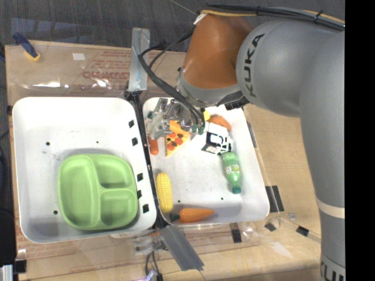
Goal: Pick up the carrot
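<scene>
The carrot, orange with a pale stub at its left end, lies flat along the front wall of the right bin. My gripper hangs over the back left corner of that bin, well away from the carrot, just above a toy pizza slice. The big grey arm and its orange band hide the back of the bin.
In the right bin a yellow corn cob lies by the left wall just behind the carrot. There are also a green bottle, a black-and-white box, an orange piece and a small red-orange piece. The left bin holds a green divided plate.
</scene>
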Motion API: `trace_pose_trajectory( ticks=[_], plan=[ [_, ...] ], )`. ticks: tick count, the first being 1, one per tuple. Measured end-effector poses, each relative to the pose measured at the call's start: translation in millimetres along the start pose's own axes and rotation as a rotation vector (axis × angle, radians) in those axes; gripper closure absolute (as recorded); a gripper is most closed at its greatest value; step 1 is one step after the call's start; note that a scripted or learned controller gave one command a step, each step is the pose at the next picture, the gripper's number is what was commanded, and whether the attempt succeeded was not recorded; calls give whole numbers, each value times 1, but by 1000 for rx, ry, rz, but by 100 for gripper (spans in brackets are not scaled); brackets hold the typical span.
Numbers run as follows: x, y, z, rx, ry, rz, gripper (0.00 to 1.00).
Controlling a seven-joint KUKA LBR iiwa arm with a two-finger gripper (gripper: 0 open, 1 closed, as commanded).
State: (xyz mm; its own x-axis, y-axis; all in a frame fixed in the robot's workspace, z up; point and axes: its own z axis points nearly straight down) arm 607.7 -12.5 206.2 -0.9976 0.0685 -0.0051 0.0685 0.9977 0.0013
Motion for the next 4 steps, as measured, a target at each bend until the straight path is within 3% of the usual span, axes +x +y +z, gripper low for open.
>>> trace_pose_trajectory(
  ticks=[1,2,3,4],
  plan=[
    [-45,3,-24,0,3,-302,100],
    [-46,58,-52,-1,4,-355,100],
    [-38,163,-29,-2,5,-533,100],
    [23,220,-49,-2,5,-592,100]
  ],
)
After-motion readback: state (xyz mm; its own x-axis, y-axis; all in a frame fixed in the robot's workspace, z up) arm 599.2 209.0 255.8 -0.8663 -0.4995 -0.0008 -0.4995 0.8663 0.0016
